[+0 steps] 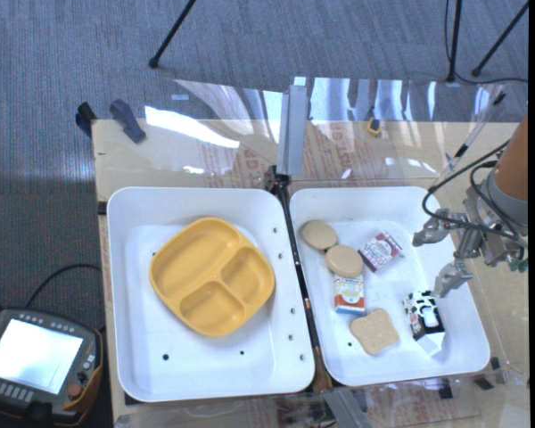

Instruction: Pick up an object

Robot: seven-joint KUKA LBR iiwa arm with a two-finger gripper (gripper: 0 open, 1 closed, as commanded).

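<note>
Black-and-white cow-print carton (pixel 423 315) lies in right bin (pixel 455 355), near its right wall. Gripper (pixel 441 259) hovers just above it, fingers spread, holding nothing. Toast slice (pixel 374 331) and small red-white carton (pixel 349 294) lie to carton's left. Yellow divided plate (pixel 212 276) sits in left bin (pixel 134 364).

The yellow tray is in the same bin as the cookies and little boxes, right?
Not quite. The camera view shows the yellow tray alone in the left bin; the cookies and little boxes lie in the right bin.
</note>
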